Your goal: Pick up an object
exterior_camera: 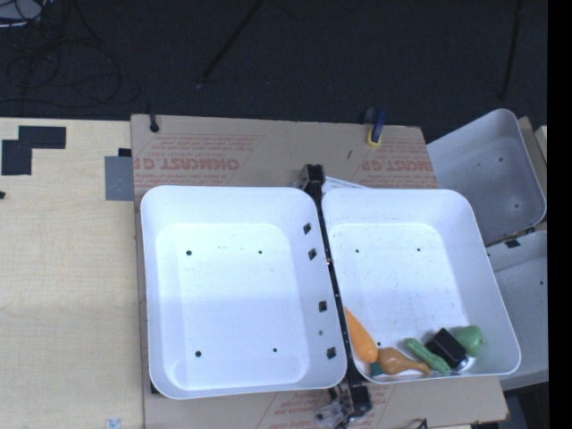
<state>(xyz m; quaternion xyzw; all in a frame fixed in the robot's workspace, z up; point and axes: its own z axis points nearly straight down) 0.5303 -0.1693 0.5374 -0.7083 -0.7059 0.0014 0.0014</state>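
Toys [420, 351] huddle in the right bin's [407, 213] near corner; left bin [223, 208] alongside.

Red print on the brown cardboard sheet [268, 155] under the bins, upside down and mirrored, not legible

We're looking down on a lab bench, a test rig rather than any home or shop. Two shallow white bins [228, 206] sit side by side, joined by a black clamp strip [323, 275], on a brown cardboard sheet [268, 155] printed with lettering. That sheet lies on a pale wooden tabletop [63, 266] with black and grey tape marks [36, 146]. Loose cables [54, 7] trail over the dark floor behind, and a grey metal plate [492, 168] stands at the right.
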